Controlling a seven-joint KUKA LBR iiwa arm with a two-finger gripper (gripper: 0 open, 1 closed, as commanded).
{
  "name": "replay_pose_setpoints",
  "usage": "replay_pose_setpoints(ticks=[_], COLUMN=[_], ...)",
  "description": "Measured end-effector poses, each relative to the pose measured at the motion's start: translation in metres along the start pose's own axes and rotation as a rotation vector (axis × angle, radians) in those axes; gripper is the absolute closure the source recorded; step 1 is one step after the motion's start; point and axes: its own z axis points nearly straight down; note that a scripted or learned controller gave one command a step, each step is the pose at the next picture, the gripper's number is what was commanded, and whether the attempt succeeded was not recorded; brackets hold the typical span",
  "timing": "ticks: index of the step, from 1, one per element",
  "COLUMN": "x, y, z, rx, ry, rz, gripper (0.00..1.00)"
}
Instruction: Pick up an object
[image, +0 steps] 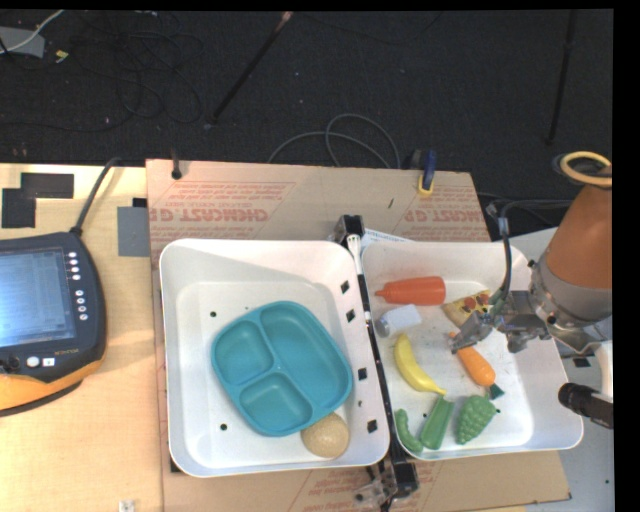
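Right bin (560, 425) holds the pickable items. Carrot (477, 366) lies tilted near the bin's middle, just at 5 o'clock of the hand (480, 328). Hand sits low over the bin, fingers splayed apart, released, nothing between them; one tip is close to the carrot's upper end, contact unclear. A small yellow-red piece (468, 305) lies at 11 o'clock of the hand, partly hidden by it. Banana (412, 366) is at 9 o'clock of the carrot, curved, apart from it. Red-orange sausage (411, 290) lies across the bin's top, at 12 o'clock of the banana. A pale bluish block (402, 319) sits between sausage and banana. At the bin's 6 o'clock edge: a curved green pod (405, 432), a cucumber (436, 422) beside it, and a bumpy green piece (475, 420) just right of that.

Left bin (190, 300) holds a teal divided plate (280, 366), tilted; a tan ball (326, 436) touches its 5 o'clock rim. Bins rest on cardboard (250, 200) on the surface. A tablet (45, 305) lies at far 9 o'clock.
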Motion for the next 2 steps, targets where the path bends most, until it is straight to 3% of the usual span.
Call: replay_pose_setpoints(ticks=[1, 2], x=[0.013, 0.031], y=[-0.031, -0.009], z=[0.041, 0.133], rx=[0.005, 0.001], ry=[0.002, -0.002], rz=[-0.001, 0.000], gripper=[0.00, 0.00])
